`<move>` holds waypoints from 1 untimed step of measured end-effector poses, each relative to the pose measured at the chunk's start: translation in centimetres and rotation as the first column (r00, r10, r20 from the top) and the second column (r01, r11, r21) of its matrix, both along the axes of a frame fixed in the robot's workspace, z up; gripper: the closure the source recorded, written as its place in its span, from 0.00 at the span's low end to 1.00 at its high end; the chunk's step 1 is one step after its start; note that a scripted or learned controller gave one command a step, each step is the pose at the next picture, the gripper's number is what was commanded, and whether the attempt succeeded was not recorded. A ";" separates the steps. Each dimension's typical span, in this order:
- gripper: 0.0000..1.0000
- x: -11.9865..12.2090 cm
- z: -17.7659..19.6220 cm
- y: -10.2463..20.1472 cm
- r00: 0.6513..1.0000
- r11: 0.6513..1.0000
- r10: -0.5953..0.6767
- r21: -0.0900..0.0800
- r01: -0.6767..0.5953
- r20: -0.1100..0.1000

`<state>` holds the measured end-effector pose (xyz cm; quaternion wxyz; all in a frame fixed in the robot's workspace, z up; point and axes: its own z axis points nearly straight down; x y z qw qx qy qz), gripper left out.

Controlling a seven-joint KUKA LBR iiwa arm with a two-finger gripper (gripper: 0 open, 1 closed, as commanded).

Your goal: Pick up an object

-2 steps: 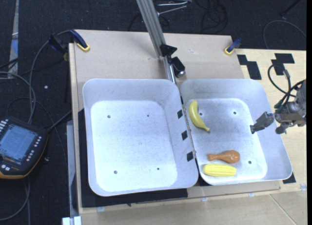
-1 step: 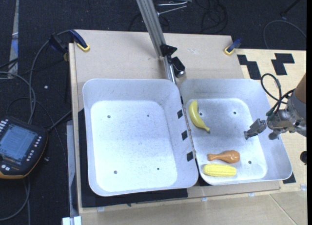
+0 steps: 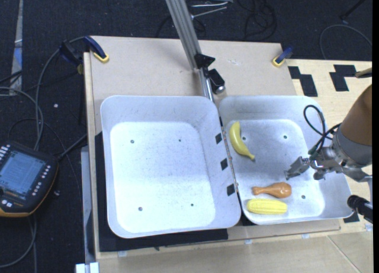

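Pincer (image 3: 294, 170) hangs with nothing in it – can't tell how open – so drop squarely onto the drumstick (image 3: 273, 190) just below-left.

The setting is a robotics laboratory. A plywood bench (image 3: 154, 67) carries two shallow white bins (image 3: 160, 165) side by side, secured at its far corners by clamps (image 3: 98, 50). An aluminium extrusion post (image 3: 183, 23) rises from the bench's far edge. Loose black cables (image 3: 29, 106) cross the dark carpet, and a teach pendant (image 3: 21, 177) lies off the bench's left edge.
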<state>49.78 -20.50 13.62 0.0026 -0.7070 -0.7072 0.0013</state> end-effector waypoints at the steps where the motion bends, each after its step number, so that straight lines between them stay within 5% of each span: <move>1: 0.00 -0.1 -4.2 0.0 1.000 1.000 0.000 -0.001 0.000 0.003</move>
